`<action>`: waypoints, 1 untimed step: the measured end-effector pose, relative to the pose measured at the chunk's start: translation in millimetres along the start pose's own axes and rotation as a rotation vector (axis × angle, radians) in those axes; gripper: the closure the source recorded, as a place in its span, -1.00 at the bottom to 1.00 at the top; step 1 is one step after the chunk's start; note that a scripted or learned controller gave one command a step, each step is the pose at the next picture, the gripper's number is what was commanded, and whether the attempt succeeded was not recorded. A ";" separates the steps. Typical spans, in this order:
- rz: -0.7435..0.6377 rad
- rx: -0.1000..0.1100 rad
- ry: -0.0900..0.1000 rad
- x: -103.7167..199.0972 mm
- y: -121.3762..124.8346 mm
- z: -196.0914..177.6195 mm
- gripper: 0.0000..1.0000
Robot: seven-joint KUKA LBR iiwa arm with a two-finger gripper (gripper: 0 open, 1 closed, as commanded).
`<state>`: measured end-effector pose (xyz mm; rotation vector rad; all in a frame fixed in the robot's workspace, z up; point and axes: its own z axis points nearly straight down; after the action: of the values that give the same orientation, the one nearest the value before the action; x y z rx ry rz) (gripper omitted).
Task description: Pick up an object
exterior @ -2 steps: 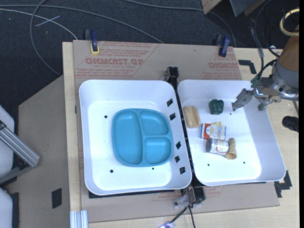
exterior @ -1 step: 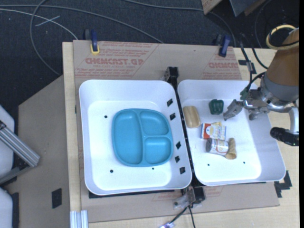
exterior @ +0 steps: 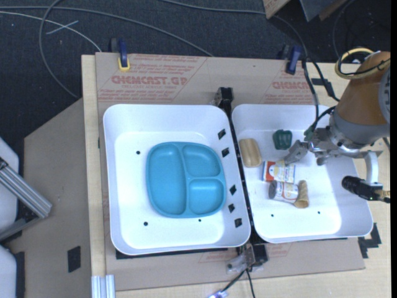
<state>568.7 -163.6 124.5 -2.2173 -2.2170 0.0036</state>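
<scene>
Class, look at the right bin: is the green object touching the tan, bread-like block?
Apart. The camera view shows bare white bin floor between the green object and the tan block.

Blue divided plate (exterior: 185, 179) lies in left bin (exterior: 118, 166); right bin (exterior: 347, 219) holds green pepper (exterior: 282, 139), bread roll (exterior: 250, 152) and packet (exterior: 282, 180), gripper (exterior: 296, 153) above.

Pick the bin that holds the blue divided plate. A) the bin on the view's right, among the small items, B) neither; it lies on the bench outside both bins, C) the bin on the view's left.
C: the blue divided plate lies flat in the middle of the left bin, alone there, while the small items sit in the right bin.
</scene>
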 end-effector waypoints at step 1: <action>-0.002 -0.015 0.005 2.6 5.8 32.6 -1.00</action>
<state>574.3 -160.9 91.8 -2.2202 -2.2245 -0.0180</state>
